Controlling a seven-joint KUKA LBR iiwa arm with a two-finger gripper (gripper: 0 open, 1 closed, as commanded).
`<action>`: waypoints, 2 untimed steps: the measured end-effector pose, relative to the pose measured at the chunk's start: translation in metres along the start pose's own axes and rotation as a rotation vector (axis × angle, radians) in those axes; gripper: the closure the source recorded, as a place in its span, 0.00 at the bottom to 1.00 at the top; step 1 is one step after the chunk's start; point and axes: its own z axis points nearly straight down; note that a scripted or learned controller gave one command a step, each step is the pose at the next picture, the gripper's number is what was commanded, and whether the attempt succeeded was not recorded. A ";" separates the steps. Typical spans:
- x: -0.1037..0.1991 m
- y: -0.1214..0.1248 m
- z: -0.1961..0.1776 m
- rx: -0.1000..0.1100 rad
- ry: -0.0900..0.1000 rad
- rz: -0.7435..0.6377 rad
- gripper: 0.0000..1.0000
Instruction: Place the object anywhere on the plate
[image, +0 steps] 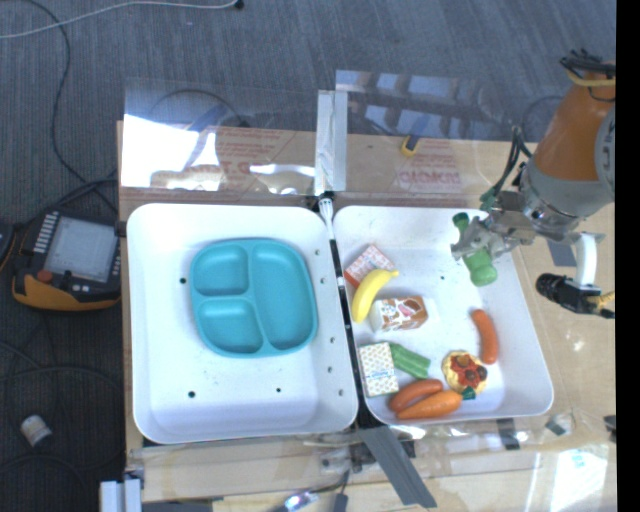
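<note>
A turquoise plate (250, 297) with three compartments lies in the middle of the left bin (160, 380). My gripper (480, 243) hangs over the upper right part of the right bin (520, 400). A green object (482, 269) sits between its fingers. The object's rounded end sticks out below them, and a smaller green tip (460, 218) shows above them. The gripper is shut on it, well to the right of the plate.
The right bin holds a banana (368, 292), a pink packet (367, 262), a small carton (400, 313), a sausage (485, 335), two carrots (428, 400), a pizza piece (465, 371), a green vegetable (410, 359) and a checkered box (377, 368). The ridge between the bins (338, 300) separates gripper from plate.
</note>
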 end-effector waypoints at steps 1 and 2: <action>0.021 0.006 -0.005 0.001 0.004 0.050 1.00; 0.089 0.032 0.030 0.002 0.002 0.028 1.00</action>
